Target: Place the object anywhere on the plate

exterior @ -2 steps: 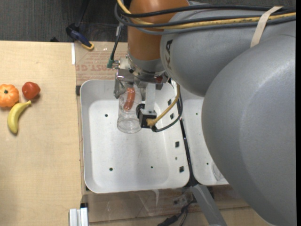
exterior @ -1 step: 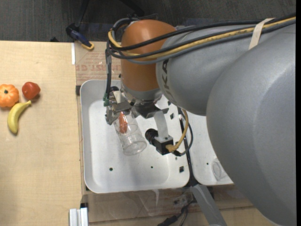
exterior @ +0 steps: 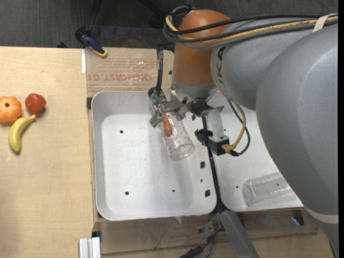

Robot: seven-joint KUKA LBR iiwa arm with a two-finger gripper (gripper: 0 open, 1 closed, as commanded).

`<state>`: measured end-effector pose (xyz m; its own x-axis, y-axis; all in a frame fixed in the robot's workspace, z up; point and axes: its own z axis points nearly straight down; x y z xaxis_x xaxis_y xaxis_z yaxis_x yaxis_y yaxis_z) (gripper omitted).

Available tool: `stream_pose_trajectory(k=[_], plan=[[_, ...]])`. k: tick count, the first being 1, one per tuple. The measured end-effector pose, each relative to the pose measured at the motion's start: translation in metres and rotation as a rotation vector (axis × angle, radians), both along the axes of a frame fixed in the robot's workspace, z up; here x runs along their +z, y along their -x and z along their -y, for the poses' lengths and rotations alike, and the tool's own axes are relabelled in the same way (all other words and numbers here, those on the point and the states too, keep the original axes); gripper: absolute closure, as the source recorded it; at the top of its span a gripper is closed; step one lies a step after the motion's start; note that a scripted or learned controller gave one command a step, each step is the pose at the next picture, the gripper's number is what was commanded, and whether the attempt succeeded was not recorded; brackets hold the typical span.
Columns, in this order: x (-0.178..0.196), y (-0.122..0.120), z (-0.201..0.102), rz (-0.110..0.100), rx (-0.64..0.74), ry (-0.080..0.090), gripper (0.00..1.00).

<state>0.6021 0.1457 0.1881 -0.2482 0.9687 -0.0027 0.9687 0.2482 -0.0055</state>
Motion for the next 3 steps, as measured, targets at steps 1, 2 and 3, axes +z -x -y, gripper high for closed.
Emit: stream_pose_trajectory(k=[1,2,3], plan=[[0.033,-0.057,-0.071,0.003,0.121,-0.002,1.0],[0.068,-0.057,0.009,0.003,0.207,-0.002,1.0],[0.049,-0.057,-0.046,0.002,0.302,-0.003,1.0]])
